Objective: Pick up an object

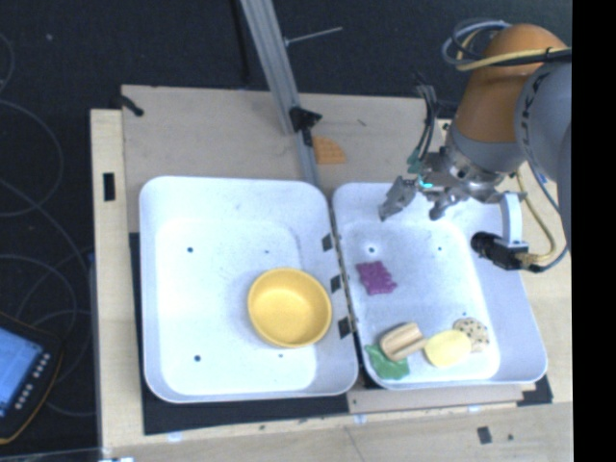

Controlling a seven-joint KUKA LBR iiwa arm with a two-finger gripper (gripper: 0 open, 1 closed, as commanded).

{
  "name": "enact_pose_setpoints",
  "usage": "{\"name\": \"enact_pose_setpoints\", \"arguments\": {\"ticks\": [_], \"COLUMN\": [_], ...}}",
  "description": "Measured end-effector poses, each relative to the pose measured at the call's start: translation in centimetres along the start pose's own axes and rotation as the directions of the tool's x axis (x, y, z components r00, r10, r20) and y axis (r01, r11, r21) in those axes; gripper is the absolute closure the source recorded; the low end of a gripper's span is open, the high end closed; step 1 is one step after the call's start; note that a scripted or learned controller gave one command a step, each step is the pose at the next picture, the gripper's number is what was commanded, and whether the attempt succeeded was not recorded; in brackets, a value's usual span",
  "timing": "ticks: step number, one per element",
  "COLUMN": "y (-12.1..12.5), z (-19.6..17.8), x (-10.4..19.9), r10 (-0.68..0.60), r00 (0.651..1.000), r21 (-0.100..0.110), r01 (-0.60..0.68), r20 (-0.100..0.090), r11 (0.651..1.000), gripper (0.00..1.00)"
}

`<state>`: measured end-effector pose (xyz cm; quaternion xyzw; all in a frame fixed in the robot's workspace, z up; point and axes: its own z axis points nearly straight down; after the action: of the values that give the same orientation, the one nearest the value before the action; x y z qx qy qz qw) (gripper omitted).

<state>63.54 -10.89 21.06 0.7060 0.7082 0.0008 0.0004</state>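
- Objects for picking lie in two white bins on the bench (212,133), taken here left to right.
- Left bin (183,229): a yellow bowl (289,307) sits upright near its lower right corner, close to the wall shared with the other bin.
- Right bin (500,306): a purple piece (375,277) lies flat in the left middle, apart from everything else.
- Along the right bin's near edge runs a row: a green scrap (382,362) in the lower left corner, a tan roll (400,340) touching it, a yellow lump (446,348) just beside the roll, and a speckled cookie (472,330) at the lump's upper right.
- Gripper (417,203): it hovers over the far end of the right bin, well apart from the purple piece and the row; the jaws are spread, with nothing between them.
- Arm (500,94): grey with an orange band, it reaches in from the right above the bin's far right corner.
- An orange patch (327,151) lies on the bench beyond the bins, beside a grey rail (269,46).
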Motion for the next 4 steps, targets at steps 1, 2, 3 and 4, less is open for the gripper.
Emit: {"name": "enact_pose_setpoints", "arguments": {"ticks": [1,2,3,4], "y": [-0.3,-1.3,-1.3,-1.2], "z": [4.4,10.0,11.0,9.8], "x": [-0.8,-0.5,-0.7,-0.7], "r10": [0.005,0.005,0.007,0.012], "r00": [1.0,1.0,1.0,1.0], "r21": [0.006,0.006,0.003,-0.001], "r01": [-0.005,-0.005,-0.007,-0.012], "r20": [0.003,0.003,0.004,0.002], "r11": [1.0,1.0,1.0,1.0], "gripper": [0.0,0.0,0.0,1.0]}}
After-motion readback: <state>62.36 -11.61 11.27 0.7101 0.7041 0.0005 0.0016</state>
